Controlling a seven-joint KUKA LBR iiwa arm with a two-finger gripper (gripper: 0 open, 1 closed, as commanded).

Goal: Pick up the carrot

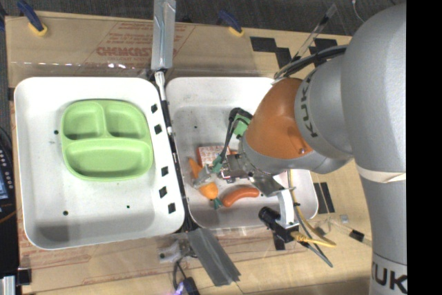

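Right bin [207, 97] holds carrot [239, 195] just below the pincer [222, 173].

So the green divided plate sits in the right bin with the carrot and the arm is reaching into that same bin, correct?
Not quite. The camera view shows the green divided plate in the left bin, alone. The carrot lies in the right bin, and the arm is reaching into that right bin as you said.
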